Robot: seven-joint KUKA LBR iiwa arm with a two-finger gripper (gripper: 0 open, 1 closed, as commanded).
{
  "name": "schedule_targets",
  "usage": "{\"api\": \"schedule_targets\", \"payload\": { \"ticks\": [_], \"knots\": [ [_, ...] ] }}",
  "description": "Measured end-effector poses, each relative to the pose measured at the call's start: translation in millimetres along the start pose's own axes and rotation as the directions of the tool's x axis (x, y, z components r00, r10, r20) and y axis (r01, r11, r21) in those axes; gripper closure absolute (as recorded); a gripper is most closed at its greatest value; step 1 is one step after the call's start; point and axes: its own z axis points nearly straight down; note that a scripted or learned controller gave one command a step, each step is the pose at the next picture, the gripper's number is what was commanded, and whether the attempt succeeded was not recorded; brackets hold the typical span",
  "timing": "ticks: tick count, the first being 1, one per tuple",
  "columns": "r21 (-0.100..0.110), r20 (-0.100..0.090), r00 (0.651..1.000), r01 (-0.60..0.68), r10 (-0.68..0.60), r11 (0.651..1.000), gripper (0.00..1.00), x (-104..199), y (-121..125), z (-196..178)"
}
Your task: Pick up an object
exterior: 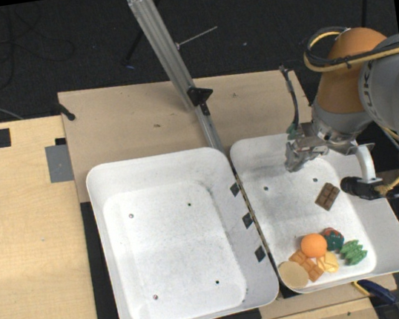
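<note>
The wooden table (25,243) carries two shallow white bins side by side. The left bin (105,179) sits toward the table's middle, and the right bin (394,252) lies against it, near the table's right edge. The grey arm (388,91) with its orange band reaches over the right bin's far right corner, and the gripper (302,154) hangs just above that bin's far end; whether it is closed I cannot tell. A small brown block (328,195) lies apart near the bin's right wall. Toy food clusters in the near right corner: an orange ball (313,244), a green piece (353,251), a tan disc (293,274).
</note>
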Motion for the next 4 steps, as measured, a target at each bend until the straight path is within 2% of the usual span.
{"api": "schedule_targets", "payload": {
  "ticks": [1, 2, 4],
  "knots": [
    [0.016, -0.004, 1.0, 0.008, -0.008, 1.0, 1.0, 1.5, 1.3, -42.9],
    [0.017, -0.004, 1.0, 0.006, -0.006, 1.0, 1.0, -0.2, 1.9, -65.9],
    [0.02, -0.007, 1.0, 0.011, -0.011, 1.0, 1.0, 117.0, -4.7, -87.0]
  ]
}}
